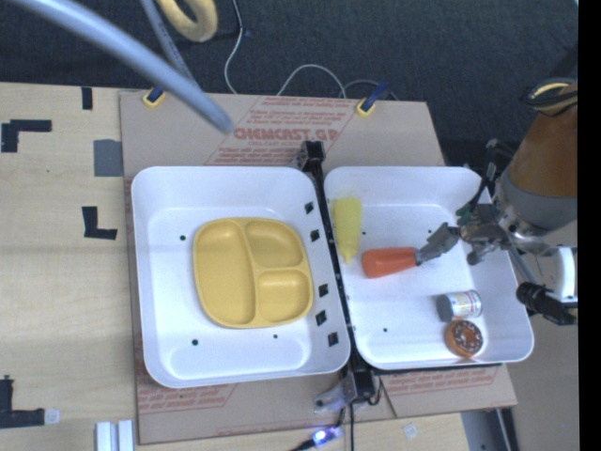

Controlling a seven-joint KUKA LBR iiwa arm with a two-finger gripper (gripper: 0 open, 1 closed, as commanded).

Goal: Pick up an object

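In the right bin [413, 184] an orange carrot [389, 262] lies on its side near the middle. A pale yellow corn-like piece [347, 225] rests along the bin's left wall. A small silver can [459, 304] and a brown round doughnut-like piece [465, 338] sit toward the front right corner. My gripper [449, 245] hangs low over this bin, just right of the carrot's right end, and its dark tip almost touches that end. Nothing visibly sits in the gripper.
The left bin [160, 195] holds a yellow divided plate [252, 272]. A black divider with clips [324, 252] runs between the bins. The grey arm with its orange band [549, 158] comes in from the right. A grey pole [113, 36] crosses the top left.
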